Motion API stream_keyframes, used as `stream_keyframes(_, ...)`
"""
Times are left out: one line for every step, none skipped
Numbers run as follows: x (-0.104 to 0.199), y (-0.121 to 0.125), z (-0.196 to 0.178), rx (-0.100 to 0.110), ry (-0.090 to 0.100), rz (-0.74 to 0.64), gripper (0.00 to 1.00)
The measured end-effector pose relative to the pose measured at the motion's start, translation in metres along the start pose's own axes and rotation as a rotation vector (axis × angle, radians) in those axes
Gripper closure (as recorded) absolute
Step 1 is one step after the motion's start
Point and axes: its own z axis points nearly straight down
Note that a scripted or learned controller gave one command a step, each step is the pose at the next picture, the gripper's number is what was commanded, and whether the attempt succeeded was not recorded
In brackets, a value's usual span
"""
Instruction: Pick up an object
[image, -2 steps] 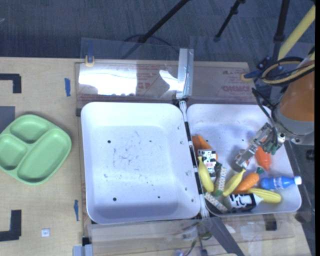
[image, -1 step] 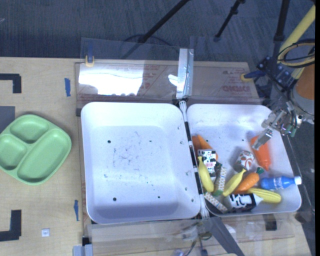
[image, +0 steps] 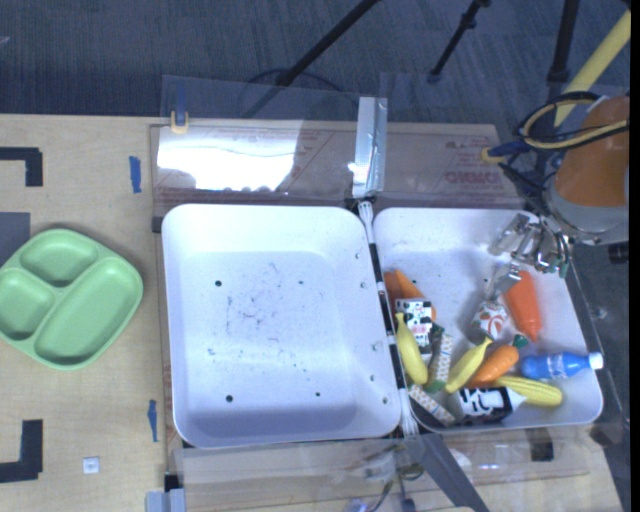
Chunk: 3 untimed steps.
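The left bin (image: 265, 320) lies well off to the jaws' left, bare white with a few dark specks. The right bin (image: 440, 240) sits under the arm, its toys crowded toward the near edge. Farther left than either, a green divided plate (image: 68, 297) rests on the bench.

The gripper (image: 528, 245) hangs over the right bin's far right corner, a tangle of shiny metal below the orange band. Whether its jaws are parted or closed cannot be told from this angle, and nothing can be made out between them.

The likeliest target, by my reading, is the orange carrot (image: 523, 305), just below and nearer the camera than the jaws. Its long axis runs roughly from far to near, tilted slightly, plump and smooth with a lighter upper end. A small white and orange ball (image: 490, 322) touches or nearly touches it on the jaws' left.

Nearer still lie a blue bottle (image: 560, 365), yellow bananas (image: 410, 352) and a second carrot (image: 493, 365).
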Motion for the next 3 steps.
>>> stream_keyframes(-0.001, -0.001, -0.025, -0.001, 0.0, 0.018, 0.0)
stream_keyframes(-0.004, 0.019, -0.022, 0.0, 0.001, -0.083, 0.0)
stream_keyframes(0.034, -0.016, -0.055, -0.001, 0.004, -0.316, 0.0)
